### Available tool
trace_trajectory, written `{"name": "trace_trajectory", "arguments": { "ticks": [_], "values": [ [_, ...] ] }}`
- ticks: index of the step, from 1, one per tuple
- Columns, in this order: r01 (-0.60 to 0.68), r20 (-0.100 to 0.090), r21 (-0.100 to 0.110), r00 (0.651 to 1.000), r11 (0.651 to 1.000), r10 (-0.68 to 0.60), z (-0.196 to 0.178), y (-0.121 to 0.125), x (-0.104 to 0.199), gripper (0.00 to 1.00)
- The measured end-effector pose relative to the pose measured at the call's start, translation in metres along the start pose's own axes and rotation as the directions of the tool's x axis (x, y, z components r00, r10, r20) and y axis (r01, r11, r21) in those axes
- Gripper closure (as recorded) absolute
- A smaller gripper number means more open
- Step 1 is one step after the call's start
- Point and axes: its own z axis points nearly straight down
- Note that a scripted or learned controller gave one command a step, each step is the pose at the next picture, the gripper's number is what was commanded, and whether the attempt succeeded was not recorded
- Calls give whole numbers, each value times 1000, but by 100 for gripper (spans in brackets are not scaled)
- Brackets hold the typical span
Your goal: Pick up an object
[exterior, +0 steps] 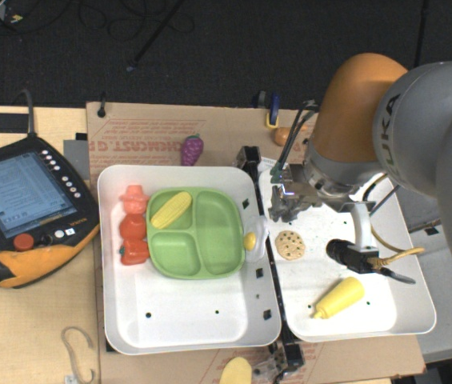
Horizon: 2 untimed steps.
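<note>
left bin: red toy beside green plate, corn on the plate; all lying free.
gripper: low at the right bin's left edge. Can't tell whether it's open or closed; nothing visibly held.
cookie: flat on the bin floor, just beside the gripper; likely target.
yellow bottle: lying on its side, apart from the gripper.
progress: approach looks about done; grasp and lift remain.

Pale wooden bench, cardboard sheet, dark floor beyond

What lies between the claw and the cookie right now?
Nothing: in the camera view, bare white bin floor runs from the claw to the cookie.
</note>
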Motion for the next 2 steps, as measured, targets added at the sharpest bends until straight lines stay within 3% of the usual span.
{"name": "trace_trajectory", "arguments": {
  "ticks": [1, 2],
  "values": [
    [-3, 2, 3, 1000, 1000, 3, 13, 1, -4, 100],
    [-3, 2, 3, 1000, 1000, 3, 10, -15, -9, 100]
  ]
}}
